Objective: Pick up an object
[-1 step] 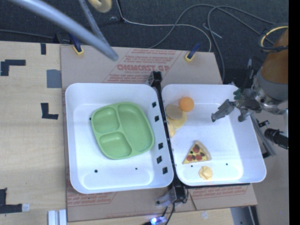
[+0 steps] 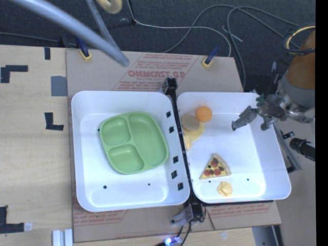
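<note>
Candidate objects all sit in the right bin (image 2: 271, 158): orange ball (image 2: 204, 113) at its upper left, touching or just beside a tan round disc (image 2: 190, 122), which lies on a pale yellow flat piece (image 2: 193, 135) against the bin's left wall. Pizza slice toy (image 2: 215, 167) lower centre, small yellow lump (image 2: 224, 189) just below it near the bottom rim.

Gripper (image 2: 252, 118) is at the right bin's upper right, fingers spread apart, nothing between them. It hangs over bare white floor, well apart from every object. Arm body (image 2: 302, 81) is at frame right edge.

Left bin (image 2: 82, 137) holds a green divided plate (image 2: 134, 142), far from the gripper. Both bins rest on the table (image 2: 31, 152).

Risks, as judgement: closing here grabs air, since nothing lies under the fingers. Ball is likely to roll away if touched off-centre. Ball, disc and yellow piece are clustered against the wall, so a finger could hit the wall or pinch two things. Pizza slice looks flat, so fingers may slide over it. Lump is near the rim, so a collision there is possible.
</note>
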`<state>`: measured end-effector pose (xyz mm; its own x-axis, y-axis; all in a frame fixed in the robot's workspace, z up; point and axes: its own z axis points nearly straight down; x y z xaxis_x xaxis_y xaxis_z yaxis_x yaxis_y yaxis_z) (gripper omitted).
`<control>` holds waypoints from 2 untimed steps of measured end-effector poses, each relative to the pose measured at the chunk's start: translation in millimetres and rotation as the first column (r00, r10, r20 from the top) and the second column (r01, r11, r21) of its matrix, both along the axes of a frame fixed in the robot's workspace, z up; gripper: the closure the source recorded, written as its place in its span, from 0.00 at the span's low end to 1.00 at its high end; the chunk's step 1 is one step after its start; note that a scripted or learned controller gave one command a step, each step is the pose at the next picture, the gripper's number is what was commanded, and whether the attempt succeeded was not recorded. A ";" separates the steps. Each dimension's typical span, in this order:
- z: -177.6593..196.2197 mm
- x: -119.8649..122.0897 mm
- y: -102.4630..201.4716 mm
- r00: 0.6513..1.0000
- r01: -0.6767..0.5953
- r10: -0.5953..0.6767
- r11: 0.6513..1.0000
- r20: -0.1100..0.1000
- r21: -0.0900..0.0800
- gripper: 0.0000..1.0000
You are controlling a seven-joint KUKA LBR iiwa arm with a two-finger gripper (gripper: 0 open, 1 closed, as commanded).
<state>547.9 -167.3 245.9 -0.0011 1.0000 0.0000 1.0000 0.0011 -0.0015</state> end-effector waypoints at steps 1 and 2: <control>-54.1 9.8 1.2 1.000 0.000 0.000 1.000 -0.003 0.000 0.00; -97.0 12.8 2.3 1.000 0.000 0.000 1.000 -0.002 -0.001 0.00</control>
<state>560.6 -165.0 148.8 -0.0010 1.0000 -0.0009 1.0000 0.0010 -0.0030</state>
